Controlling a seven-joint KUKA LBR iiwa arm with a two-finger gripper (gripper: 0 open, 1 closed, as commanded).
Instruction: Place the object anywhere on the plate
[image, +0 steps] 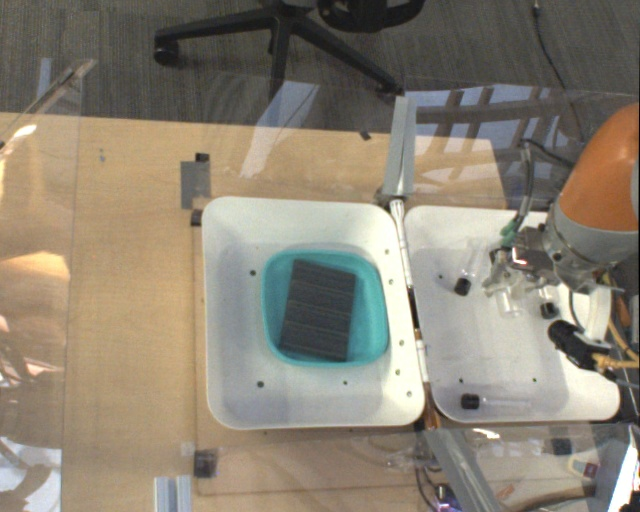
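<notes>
Item: dark ribbed block (318, 310), lying flat inside the teal plate (275, 290) in the left bin (230, 380), so placement looks done; hand (505, 280) hovers over the right bin (500, 370), finger state not discernible, apparently parked clear.

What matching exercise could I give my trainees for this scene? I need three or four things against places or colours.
Things:
1. dark ridged block
2. teal plate
3. gripper
4. office chair base

Places:
A. over the right bin
B. on the floor beyond the bench
C. lying on the plate
D. in the left bin

Pairs: 1-C, 2-D, 3-A, 4-B
</notes>
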